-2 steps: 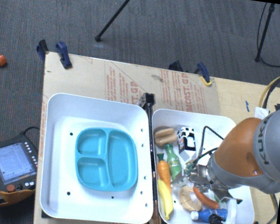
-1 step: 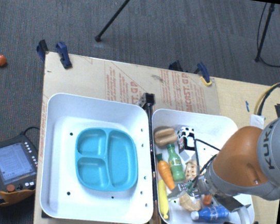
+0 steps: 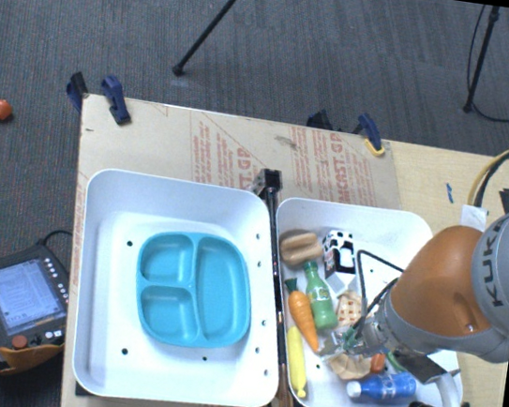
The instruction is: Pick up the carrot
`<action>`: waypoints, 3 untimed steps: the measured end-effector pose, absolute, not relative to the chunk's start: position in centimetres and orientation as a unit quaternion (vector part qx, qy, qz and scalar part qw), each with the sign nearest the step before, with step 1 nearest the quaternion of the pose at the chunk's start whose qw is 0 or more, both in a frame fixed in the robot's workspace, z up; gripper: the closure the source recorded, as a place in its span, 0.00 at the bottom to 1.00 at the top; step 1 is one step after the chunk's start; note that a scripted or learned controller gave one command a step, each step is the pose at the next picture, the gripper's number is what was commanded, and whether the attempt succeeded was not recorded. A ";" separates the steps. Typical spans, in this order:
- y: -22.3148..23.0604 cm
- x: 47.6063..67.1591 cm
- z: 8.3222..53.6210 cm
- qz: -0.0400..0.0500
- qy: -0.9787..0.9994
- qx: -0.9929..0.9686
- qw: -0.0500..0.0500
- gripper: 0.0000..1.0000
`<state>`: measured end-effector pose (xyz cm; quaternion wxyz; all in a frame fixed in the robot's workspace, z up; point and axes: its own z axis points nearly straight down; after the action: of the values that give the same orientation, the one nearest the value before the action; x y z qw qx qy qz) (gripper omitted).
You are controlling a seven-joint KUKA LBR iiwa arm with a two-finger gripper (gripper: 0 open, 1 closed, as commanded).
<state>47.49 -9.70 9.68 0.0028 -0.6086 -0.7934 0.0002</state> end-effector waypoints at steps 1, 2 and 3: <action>-6.6 47.6 18.7 0.000 -0.678 -0.735 0.001 1.00; -4.2 47.6 18.7 0.001 -0.508 -0.861 0.002 1.00; -4.2 47.6 18.7 0.001 -0.508 -0.861 0.002 0.00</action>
<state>47.55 -4.23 18.71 0.0016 -0.8611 -0.5085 0.0011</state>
